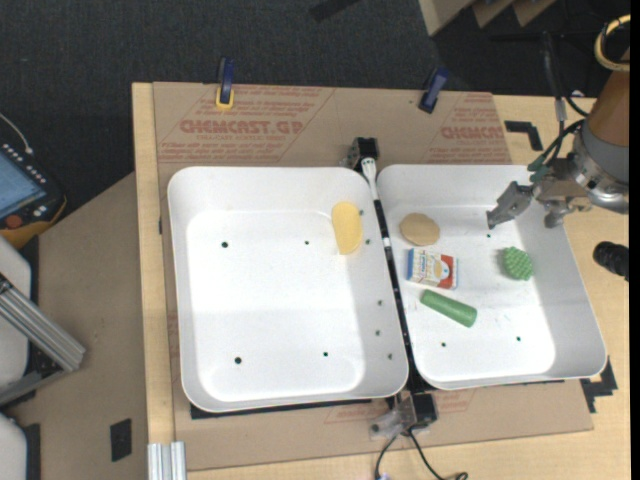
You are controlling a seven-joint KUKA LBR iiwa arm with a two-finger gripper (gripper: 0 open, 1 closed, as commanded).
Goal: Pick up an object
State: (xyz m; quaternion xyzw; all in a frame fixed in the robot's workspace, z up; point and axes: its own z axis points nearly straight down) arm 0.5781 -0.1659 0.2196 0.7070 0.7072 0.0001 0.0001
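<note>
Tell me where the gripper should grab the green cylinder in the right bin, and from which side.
Probably best to take the green cylinder at its middle, coming straight down from above. It lies flat on the right bin floor, slanting from upper left to lower right, so the fingers should close across its narrow width. The small box sits close by its upper end, so the middle gives more room.

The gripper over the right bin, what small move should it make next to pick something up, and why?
Probably lower straight down and a little toward the near side, onto the green ridged piece. The gripper hangs open above the right bin with nothing between its fingers, and that piece lies closest to it, apart from the other items, so a grasp looks least crowded.
</note>
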